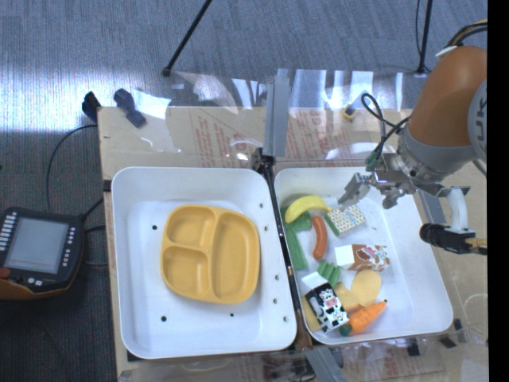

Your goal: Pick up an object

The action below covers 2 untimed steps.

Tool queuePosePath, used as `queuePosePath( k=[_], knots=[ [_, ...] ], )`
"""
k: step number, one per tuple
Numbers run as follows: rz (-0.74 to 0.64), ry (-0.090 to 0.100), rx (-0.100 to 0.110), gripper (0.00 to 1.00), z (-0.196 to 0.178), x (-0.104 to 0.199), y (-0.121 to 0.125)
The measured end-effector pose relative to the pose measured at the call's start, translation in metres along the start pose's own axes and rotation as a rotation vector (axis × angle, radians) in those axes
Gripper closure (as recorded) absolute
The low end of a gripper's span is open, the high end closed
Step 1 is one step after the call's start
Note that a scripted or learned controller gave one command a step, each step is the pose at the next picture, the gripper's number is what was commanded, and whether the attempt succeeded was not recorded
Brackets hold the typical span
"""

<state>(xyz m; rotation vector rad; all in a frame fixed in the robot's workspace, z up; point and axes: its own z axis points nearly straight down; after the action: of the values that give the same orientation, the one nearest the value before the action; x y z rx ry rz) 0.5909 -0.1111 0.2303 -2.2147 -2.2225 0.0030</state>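
The right white bin [433, 289] holds several toy foods: a yellow banana [306, 207], a red sausage [320, 237], a long green vegetable [296, 247], a checked cracker [347, 219], a white and brown box [363, 256], a pale yellow slice [367, 286], a carrot [367, 317] and a cow-patterned carton [328, 307]. My gripper [371, 194] hangs over the bin's upper part, just right of the cracker and above the box. It is open, with nothing between its fingers.
The left white bin [135, 213] carries a yellow divided tray [211, 253]. A metal divider [274, 126] rises between the bins at the back. A control tablet [36, 249] lies on the floor at the left. A black clamp [127, 107] sits at the bench's back left corner.
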Motion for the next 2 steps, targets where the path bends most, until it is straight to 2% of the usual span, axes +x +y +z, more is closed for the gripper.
queuePosePath(
  k=[1, 2],
  knots=[
    [-0.133, -0.002, -0.009, 0.0, -0.079, -0.009, 0.018],
    [-0.116, -0.002, -0.011, 0.0, -0.137, 0.022, 0.014]
  ],
)
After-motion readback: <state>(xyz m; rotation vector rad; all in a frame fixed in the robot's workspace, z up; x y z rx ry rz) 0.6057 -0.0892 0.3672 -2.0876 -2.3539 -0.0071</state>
